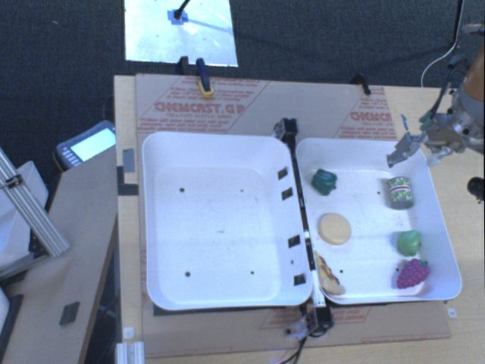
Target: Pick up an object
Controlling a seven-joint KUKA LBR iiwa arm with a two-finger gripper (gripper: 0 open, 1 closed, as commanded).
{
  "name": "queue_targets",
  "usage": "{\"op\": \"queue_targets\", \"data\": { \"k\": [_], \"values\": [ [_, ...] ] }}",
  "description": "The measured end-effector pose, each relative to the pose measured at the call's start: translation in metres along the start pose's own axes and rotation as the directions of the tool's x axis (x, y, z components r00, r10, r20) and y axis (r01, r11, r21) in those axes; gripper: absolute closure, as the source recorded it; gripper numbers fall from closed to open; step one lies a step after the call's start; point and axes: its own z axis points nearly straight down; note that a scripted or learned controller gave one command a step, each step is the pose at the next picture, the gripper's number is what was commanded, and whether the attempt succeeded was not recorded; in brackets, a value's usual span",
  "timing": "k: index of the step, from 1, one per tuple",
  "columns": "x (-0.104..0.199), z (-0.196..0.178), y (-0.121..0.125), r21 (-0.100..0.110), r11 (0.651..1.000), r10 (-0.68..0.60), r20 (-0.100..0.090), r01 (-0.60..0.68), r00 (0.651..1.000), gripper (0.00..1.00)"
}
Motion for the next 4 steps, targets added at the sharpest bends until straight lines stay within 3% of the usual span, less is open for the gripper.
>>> {"op": "queue_targets", "data": {
  "k": [1, 2, 3, 4],
  "values": [
    [0.0, -0.011, 0.001, -0.004, 1.0, -0.003, 0.001, 0.003, 1.0, 1.0],
    [0.075, -0.078, 0.018, -0.009, 1.0, -0.01, -0.002, 0.01, 1.0, 1.0],
    [0.111, -0.072, -0.077, 0.004, 1.0, -0.004, -0.003, 0.004, 1.0, 1.0],
    [0.168, -0.2, -0.055, -0.015, 1.0, -0.009, -0.002, 0.009, 1.0, 1.0]
  ]
}}
